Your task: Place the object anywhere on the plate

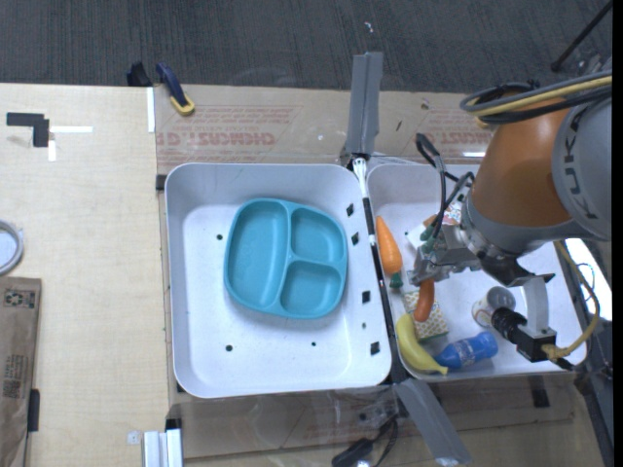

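A light blue plate [287,258] with three compartments lies in the left bin [195,358], nothing on it. My gripper [426,272] hangs low over the right bin [467,175], near its left side. Right below it lies a small red-orange sausage-shaped object [422,303], which touches or nearly touches the gripper's tip. An orange carrot [388,246] lies just left of the gripper, along the bin's left wall.
A yellow banana [417,348] and a blue bottle [469,350] lie at the right bin's front. A pale waffle-like piece [434,321] sits beside the red object. The divider [370,261] between the bins separates gripper and plate. The arm's orange band [521,168] covers the bin's right part.
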Controlling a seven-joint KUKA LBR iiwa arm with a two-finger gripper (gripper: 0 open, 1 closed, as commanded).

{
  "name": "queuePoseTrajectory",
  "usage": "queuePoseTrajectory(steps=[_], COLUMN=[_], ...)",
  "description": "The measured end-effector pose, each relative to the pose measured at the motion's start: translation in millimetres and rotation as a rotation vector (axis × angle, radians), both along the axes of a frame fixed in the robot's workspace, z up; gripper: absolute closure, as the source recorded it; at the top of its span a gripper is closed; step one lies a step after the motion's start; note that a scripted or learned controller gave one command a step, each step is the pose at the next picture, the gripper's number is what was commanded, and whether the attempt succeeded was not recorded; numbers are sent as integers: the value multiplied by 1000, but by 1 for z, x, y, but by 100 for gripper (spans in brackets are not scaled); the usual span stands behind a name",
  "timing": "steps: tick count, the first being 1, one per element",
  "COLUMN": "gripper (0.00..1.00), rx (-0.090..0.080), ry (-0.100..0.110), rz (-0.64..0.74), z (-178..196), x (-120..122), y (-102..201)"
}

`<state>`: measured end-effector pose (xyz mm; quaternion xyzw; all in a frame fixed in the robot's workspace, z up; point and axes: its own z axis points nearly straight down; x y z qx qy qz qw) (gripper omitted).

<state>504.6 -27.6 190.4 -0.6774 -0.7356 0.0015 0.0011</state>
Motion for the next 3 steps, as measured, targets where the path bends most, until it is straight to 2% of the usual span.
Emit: queuePoseTrajectory(steps=[1,2,3], gripper=[100,100,0], rx=[-1,-2,-3], ry=[-1,-1,0], rz=[-125,-85,-85], z=[0,4,4], x=[-2,68,68], y=[66,125,124])
